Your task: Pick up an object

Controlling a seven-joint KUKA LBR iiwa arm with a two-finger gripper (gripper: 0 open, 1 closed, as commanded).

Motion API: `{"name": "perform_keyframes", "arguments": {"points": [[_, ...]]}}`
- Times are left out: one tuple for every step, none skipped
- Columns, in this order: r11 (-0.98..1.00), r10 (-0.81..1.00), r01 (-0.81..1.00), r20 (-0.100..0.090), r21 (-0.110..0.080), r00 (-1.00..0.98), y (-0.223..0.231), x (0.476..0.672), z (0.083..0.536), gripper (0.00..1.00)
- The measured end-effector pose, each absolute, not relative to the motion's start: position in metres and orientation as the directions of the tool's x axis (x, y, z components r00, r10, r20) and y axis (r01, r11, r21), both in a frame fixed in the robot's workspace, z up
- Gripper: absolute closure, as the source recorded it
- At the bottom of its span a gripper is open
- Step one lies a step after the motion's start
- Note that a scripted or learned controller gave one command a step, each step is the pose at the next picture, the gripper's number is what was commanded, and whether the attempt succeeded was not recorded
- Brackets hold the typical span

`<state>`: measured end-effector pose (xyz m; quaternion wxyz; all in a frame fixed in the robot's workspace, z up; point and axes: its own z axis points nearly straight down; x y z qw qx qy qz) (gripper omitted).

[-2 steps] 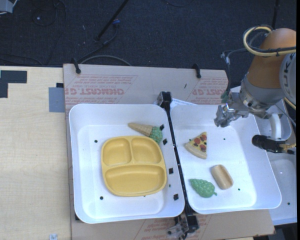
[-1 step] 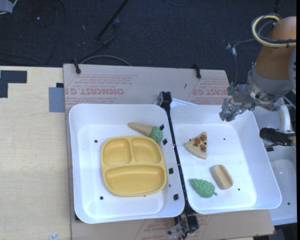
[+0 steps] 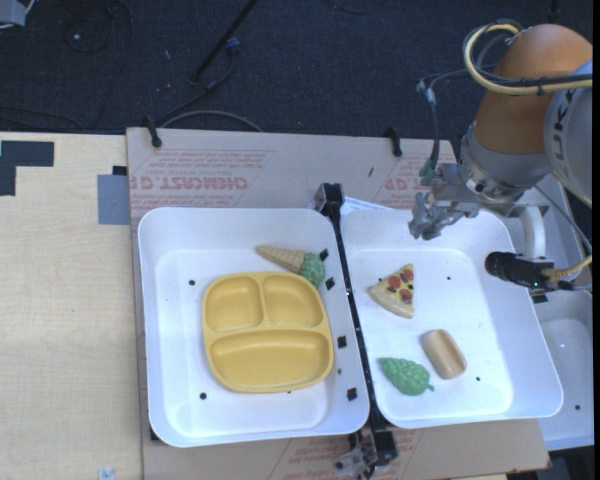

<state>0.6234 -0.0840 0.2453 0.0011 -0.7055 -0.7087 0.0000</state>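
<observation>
Camera view, looking down at a slant. My jaws hang over the far edge of the right bin, near its back wall. Nothing sits between them; whether they stand open or closed I cannot tell from this angle. My arm reaches in from the right, orange band showing above the wrist.

Right bin: pizza slice toward the middle, on the side nearest the divider. Bread roll nearer the front. Green grape bunch just beside the roll, on its left. All three are well apart from my jaws.

Left bin: yellow divided plate fills the centre. Ice cream cone lies just beyond the plate's far rim, green scoop pointing toward the divider.

Both bins sit side by side on a cardboard sheet laid over the worktop.
</observation>
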Motion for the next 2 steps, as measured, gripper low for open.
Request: {"name": "perform_keyframes", "arguments": {"points": [[0.005,1.000,1.000,0.003,-0.004,-0.005,-0.027,0.616,0.250,1.00],[0.006,1.000,1.000,0.002,-0.005,-0.006,0.037,0.611,0.245,1.00]]}}
